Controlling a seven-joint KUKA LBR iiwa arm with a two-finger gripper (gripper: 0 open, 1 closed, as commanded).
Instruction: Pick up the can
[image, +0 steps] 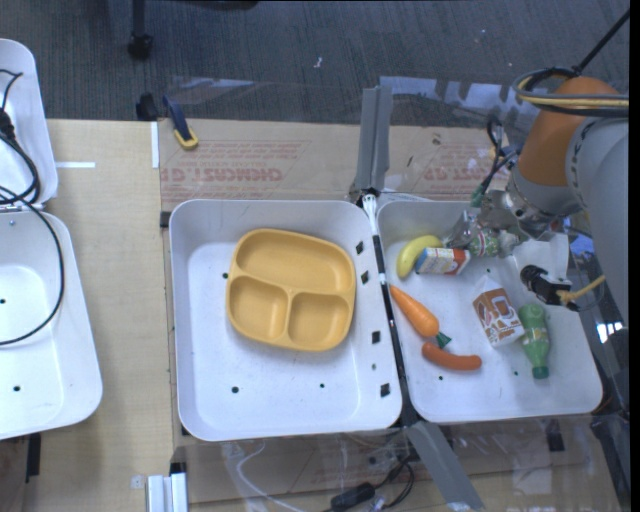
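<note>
The arm (575, 150) reaches in from the right over the right bin (500, 400). The left bin (200, 400) holds a yellow divided plate (291, 288). In the right bin lie a carrot (415, 311), a green bottle (536, 341), a banana (414, 252), a small brown carton (497, 316) and a sausage (452, 358). The can (443, 261) lies on its side near the bin's back left, touching the banana — the gripper (482, 238) sits just beside it, its grip state impossible to tell.

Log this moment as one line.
arm: over right bin | gripper: at can, grasp unclear | nearby: banana, carrot | plate: left bin
</note>
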